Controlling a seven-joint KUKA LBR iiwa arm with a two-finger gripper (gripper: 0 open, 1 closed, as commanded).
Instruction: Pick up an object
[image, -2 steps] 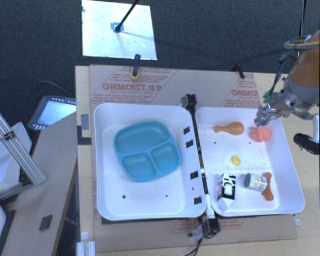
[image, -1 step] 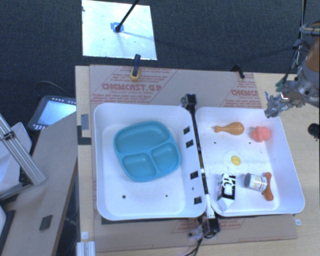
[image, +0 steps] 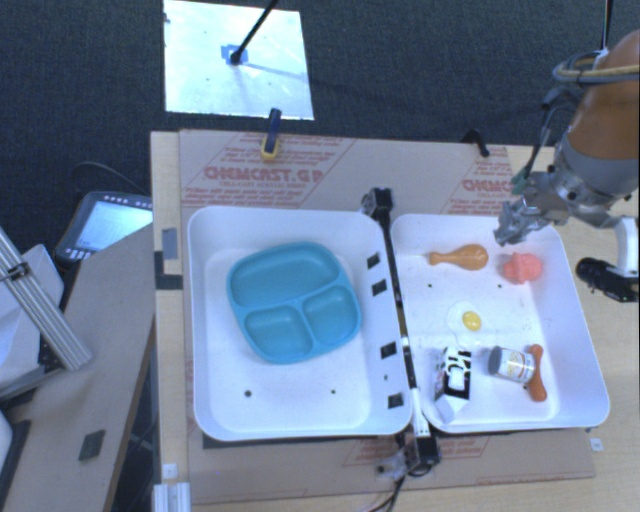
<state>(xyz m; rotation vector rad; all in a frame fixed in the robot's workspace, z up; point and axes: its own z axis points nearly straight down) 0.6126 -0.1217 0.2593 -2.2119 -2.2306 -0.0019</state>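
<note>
A grey robot arm with an orange band reaches in from the right, its two-finger gripper poised over the far edge of the right-hand shallow white bin, close above a tan toy chicken drumstick and a pink lumpy toy. Nothing can be seen between the jaws, and how far apart they stand cannot be told from this slanted view. Nearer the camera in the same bin lie a toy fried egg with a yellow yolk, a black-and-white carton, a small tan-labelled jar on its side and an orange stick-shaped toy. The left-hand white bin holds a blue plastic divided plate. To pick cleanly, the arm would probably do best to centre over the drumstick's narrow neck or the pink toy, both lying apart from their neighbours, descend straight and close across the shorter width; the bin's wall nearby could foul a finger.
</note>
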